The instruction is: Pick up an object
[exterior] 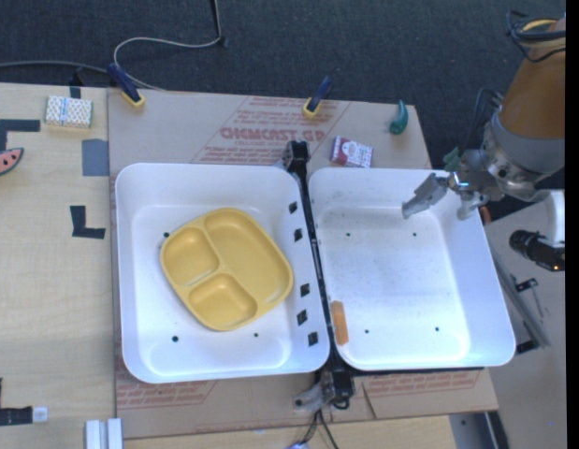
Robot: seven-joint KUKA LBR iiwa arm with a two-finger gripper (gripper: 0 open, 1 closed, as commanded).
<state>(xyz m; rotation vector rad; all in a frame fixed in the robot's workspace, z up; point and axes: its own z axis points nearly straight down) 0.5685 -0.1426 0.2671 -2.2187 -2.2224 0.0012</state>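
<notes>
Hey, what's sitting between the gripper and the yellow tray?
In the camera view, bare speckled floor of the right bin, then the black divider where the bins meet, lie between the gripper and the yellow tray.

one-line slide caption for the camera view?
Gripper over right bin; yellow divided tray in left bin, orange piece in right.

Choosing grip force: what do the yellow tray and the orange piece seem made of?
Yellow tray: probably molded plastic, smooth and slightly glossy, with rounded compartment ridges. Orange piece: too small to tell; matte, maybe plastic or foam.
</notes>
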